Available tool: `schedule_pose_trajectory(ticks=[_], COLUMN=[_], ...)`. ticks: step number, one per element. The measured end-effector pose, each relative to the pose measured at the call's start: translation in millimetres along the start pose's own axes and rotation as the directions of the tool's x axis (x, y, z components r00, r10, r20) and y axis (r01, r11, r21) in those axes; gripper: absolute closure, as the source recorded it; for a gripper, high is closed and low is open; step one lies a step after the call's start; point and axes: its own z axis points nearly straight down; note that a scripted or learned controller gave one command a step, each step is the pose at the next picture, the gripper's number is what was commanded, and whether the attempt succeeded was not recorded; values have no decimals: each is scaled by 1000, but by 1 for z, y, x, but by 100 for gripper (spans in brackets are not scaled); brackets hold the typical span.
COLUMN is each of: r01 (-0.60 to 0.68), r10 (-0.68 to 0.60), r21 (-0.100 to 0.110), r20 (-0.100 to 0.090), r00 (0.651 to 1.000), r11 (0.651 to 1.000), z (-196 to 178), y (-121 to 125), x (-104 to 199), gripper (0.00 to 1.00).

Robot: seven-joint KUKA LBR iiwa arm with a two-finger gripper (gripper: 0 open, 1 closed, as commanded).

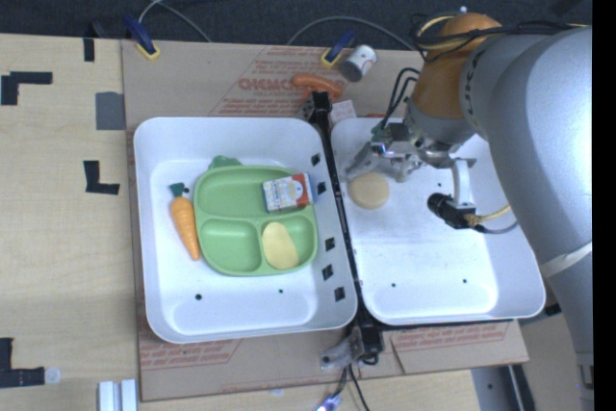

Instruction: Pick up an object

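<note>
While claw [385, 159] hovers low in right bin [433, 289], just above round beige object [370, 192], fingers spread, gripping nothing; lift undone, grasp remains.

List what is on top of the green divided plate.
On the green divided plate: a small carton in its upper right section, a yellow oval food piece in the lower right. Anything beneath them is covered.

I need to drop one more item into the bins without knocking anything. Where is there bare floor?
Free: the right bin floor in front of the round beige object, and the left bin strip between the green tray and its near rim. Crowded: the right bin's far left corner, where the pincer hangs over that object, and beside the carrot.
</note>
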Motion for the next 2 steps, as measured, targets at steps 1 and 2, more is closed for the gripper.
schedule_pose_trajectory(ticks=[1, 2], r01=[1, -1], r10=[-1, 1], r21=[-1, -2], r20=[1, 1], r00=[1000, 1000], r11=[1000, 1000], z=[0, -1], y=[-14, -26], x=[-1, 3], gripper=[0, 0])
